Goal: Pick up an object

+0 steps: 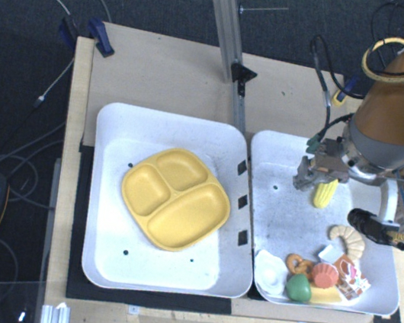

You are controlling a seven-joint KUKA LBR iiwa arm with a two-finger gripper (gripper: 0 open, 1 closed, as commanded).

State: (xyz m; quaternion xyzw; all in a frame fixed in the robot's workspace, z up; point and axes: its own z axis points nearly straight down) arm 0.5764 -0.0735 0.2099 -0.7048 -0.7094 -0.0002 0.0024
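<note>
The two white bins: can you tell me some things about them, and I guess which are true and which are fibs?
1. The yellow divided plastic plate lies in the left white bin. True.
2. The yellow toy corn cob lies on the plate. False: it is in the right white bin, at the gripper.
3. The green round toy is in the right bin's near corner. True.
4. The beige toy croissant is in the left bin. False: right bin.

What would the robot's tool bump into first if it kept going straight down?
Probably the corn. The tool points down into the right bin, with the yellow corn right beside its tip. If it just misses, it meets the bin's white floor. Depth is hard to judge from above.
</note>
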